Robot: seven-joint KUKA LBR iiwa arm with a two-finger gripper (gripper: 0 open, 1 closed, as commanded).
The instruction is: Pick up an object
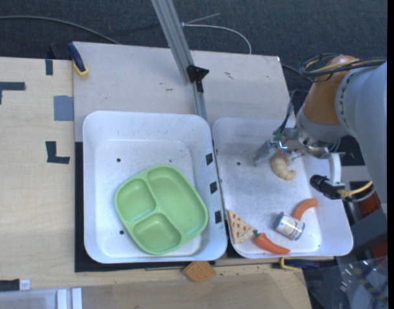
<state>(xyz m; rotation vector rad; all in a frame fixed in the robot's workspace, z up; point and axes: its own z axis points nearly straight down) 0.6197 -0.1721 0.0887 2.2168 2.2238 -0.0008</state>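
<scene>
My gripper (273,152) hangs low over the upper part of the right bin (248,134), its fingers spread open with nothing between them. A beige, lumpy, croissant-like piece (283,167) lies just below and to the right of the fingertips, close to them. Further down the same bin lie an orange curved piece (304,207), a small silver can (289,226) on its side, a waffle-patterned wedge (239,224) and a red-orange carrot-like piece (270,243).
The left bin (100,134) holds a green divided plate (161,208). A round brown cookie (198,271) sits outside the bins at the front edge. A slanted metal pole (178,37) rises behind the bins. The arm's grey body stands along the right bin's right side.
</scene>
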